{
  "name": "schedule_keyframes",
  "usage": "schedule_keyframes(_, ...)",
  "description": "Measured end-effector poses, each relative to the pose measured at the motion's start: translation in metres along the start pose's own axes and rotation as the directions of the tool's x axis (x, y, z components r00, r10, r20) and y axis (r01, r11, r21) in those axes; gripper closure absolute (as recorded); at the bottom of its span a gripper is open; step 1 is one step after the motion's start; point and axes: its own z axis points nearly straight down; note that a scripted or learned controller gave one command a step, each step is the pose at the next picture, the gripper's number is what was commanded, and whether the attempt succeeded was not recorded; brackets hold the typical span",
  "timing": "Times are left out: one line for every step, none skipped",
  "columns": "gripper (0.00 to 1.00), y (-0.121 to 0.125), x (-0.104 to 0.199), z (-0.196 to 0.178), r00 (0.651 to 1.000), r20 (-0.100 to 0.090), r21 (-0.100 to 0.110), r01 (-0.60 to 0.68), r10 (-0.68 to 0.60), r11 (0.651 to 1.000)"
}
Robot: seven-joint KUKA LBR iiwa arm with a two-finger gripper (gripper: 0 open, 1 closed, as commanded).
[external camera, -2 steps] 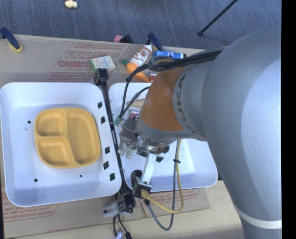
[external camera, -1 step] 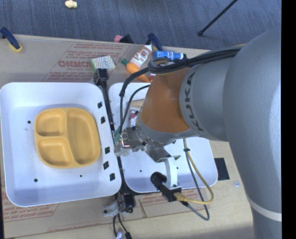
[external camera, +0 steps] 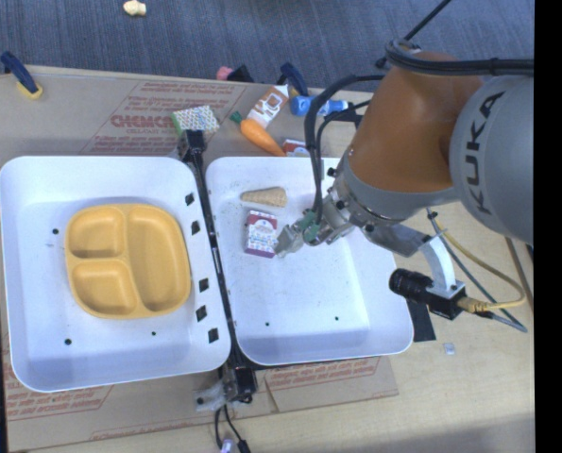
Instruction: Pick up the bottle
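Reaching in from the right, the arm (external camera: pixel 432 140) is seen hanging over the right bin (external camera: pixel 356 338), its orange band filling much of the upper right. The gripper (external camera: pixel 295 237) is held low over the bin floor, just beside a small red-and-white packet (external camera: pixel 260 232), perhaps touching its right edge, though that cannot be settled. Whether the claw is wide or narrow cannot be told from this angle; nothing is seen between its tips. A tan cone-shaped piece (external camera: pixel 264 196) is found just above the packet, apart from it.

The bottle (external camera: pixel 265 108) is spotted outside both bins, lying tilted on the cardboard (external camera: pixel 129 121) behind the right bin, well apart from the gripper. An orange carrot (external camera: pixel 261 137) is laid just beside it, nearer the bin rim.

Over in the left bin (external camera: pixel 25 347), a yellow divided tray (external camera: pixel 127 259) is seated flat, three compartments facing up.
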Motion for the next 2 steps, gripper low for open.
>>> schedule_keyframes(1.0,-0.004,0.029,0.102,0.916,-0.004,0.002,0.401,-0.401,0.916)
schedule_keyframes(1.0,0.021,0.083,0.102,0.653,-0.003,0.0,0.757,-0.757,0.653)
